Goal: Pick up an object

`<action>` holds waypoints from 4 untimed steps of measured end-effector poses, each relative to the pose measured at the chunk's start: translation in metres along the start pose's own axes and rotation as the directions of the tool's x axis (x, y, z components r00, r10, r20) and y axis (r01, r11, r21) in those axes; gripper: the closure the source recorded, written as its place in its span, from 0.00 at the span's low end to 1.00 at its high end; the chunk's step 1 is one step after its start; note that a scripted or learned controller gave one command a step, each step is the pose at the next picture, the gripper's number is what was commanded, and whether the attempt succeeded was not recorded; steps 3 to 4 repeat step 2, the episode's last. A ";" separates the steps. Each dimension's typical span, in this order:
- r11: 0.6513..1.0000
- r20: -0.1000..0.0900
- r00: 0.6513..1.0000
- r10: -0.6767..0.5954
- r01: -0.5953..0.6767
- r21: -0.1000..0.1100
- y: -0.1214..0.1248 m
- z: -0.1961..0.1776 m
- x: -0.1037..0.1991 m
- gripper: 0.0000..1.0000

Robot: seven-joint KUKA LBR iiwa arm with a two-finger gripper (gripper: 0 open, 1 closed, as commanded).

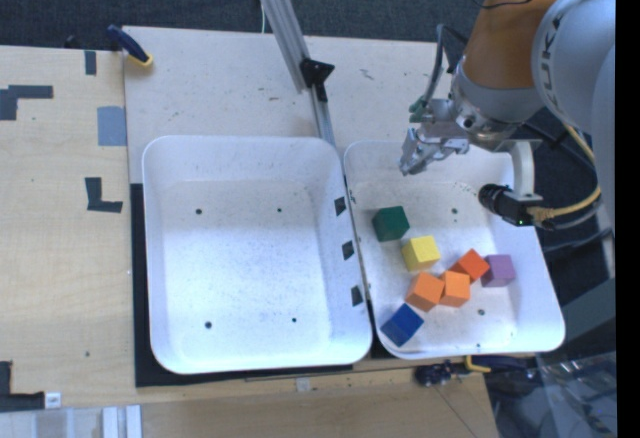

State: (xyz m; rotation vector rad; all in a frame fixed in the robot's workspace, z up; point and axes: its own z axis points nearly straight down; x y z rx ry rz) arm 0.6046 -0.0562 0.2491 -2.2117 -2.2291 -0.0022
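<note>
Several small blocks lie in the right bin [520, 326]: a green cube [391, 223], a yellow cube [421, 252], two orange cubes [427, 290] [456, 288], a red-orange block [471, 265], a purple cube [499, 270] and a blue cube [402, 324]. My gripper [417, 158] hangs over the far end of the right bin, up and to the right of the green cube, with its fingers close together and nothing between them.
The left bin [245, 256] stands beside the right one. A slanted metal bar [285, 21] crosses the bench down to the gap between the bins. A blue and yellow tool [130, 46] lies at the bench's far left.
</note>
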 end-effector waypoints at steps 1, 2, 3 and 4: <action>1.000 0.001 1.000 0.001 -0.001 0.002 0.016 0.015 0.051 1.00; 1.000 0.000 1.000 0.000 0.000 0.000 0.033 0.006 0.105 1.00; 1.000 0.000 1.000 0.000 0.000 0.000 0.033 0.006 0.105 1.00; 1.000 0.000 1.000 0.000 0.000 0.000 0.033 0.006 0.105 1.00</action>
